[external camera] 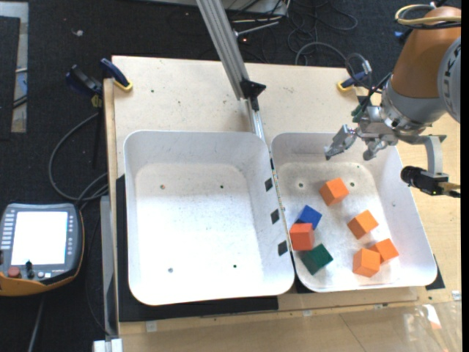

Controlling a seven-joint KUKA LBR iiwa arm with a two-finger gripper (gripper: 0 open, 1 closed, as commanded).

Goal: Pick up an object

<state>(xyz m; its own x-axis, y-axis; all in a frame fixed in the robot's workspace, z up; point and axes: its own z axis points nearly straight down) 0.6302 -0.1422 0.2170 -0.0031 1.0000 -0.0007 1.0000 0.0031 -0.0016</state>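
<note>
Orange-banded grey arm (429, 64) (glossy shell), metallic gripper (357, 147) with 2 fingers, dark cables.

robot lab: teach pendant (40, 249), clamped bench (190, 94), floor cables (308, 20)

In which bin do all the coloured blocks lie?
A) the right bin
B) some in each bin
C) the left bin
A: the orange blocks, the blue block, the red block and the green block all lie in the right bin, below the tool.
</note>
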